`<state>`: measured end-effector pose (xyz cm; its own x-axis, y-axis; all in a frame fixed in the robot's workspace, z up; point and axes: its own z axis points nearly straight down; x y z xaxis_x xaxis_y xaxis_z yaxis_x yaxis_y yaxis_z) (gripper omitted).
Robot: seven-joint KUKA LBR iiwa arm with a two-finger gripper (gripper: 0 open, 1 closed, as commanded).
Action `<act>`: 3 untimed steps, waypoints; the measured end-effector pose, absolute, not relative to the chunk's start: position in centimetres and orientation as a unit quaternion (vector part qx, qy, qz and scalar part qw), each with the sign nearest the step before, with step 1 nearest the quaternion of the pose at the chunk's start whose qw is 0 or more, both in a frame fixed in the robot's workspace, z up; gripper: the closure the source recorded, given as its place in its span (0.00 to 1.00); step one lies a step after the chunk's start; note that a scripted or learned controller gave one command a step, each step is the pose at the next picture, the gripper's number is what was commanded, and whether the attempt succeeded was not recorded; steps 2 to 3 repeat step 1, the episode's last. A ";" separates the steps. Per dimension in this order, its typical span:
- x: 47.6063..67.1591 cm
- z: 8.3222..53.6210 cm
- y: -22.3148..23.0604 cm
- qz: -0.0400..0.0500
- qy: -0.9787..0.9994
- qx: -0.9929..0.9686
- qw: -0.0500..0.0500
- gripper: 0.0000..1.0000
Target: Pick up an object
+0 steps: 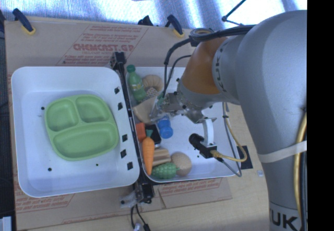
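Note:
My gripper is low in the right bin, over the pile of toy food along its left wall. Directly below it lies a blue cylinder, beside a beige piece. A green bottle and a tan ribbed round sit at the far end. An orange carrot, a tan bun, a green knobbly piece and a beige round lie at the near end. The wrist hides what is right under the gripper.
The left bin holds a green divided plate. The grey arm with its orange band covers the right bin's far right part. A black cable plug hangs over the bin floor. Clamps join the bins at the middle wall.

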<state>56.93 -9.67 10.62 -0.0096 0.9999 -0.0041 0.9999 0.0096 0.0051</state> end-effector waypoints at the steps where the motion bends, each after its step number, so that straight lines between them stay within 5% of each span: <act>1: 54.0 19.2 -5.2 0.000 0.709 0.705 -0.001 1.00; 3: 54.0 19.2 -5.2 0.000 0.709 0.705 -0.001 1.00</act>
